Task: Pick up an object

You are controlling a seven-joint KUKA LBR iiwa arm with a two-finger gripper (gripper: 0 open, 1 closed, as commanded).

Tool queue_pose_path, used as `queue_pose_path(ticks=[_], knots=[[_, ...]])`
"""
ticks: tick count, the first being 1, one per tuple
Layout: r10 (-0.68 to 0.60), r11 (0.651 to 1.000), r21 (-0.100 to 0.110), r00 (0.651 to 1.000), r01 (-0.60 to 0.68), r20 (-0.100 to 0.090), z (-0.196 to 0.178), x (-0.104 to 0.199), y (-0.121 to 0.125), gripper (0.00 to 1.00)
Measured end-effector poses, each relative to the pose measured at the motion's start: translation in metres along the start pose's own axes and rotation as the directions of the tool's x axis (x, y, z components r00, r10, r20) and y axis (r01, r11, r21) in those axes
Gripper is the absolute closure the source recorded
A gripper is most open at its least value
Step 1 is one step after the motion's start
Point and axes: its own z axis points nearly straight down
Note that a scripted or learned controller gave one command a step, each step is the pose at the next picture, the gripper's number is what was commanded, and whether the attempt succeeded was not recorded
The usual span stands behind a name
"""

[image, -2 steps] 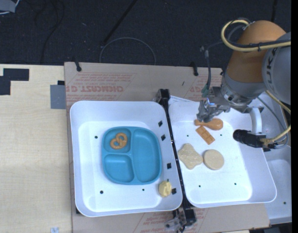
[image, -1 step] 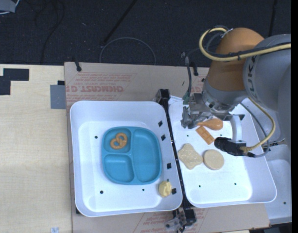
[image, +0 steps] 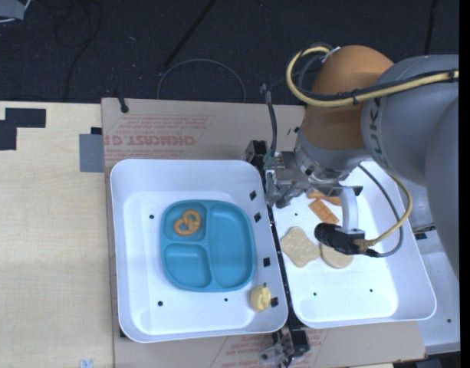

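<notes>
Orange sticks (image: pixel 324 206): right bin (image: pixel 403 297), centre-right of frame, long axes running upper left to lower right, just below pincer.
Pincer (image: pixel 307 186): state impossible to tell.
Bread slice (image: pixel 298 246): lower in bin.

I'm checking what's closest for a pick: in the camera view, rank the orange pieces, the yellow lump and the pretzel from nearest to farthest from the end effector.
From the end effector:
1. Orange pieces, right bin, just beside it.
2. Yellow lump, left bin's near right corner.
3. Pretzel, blue tray's upper-left compartment, left bin.
</notes>
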Motion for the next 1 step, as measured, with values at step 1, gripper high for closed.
queue_pose_path(ticks=[1], knots=[[0.000, 1.000, 0.001, 1.000, 0.000, 0.001, 0.0084, 0.0593, -0.0121, 1.00]])
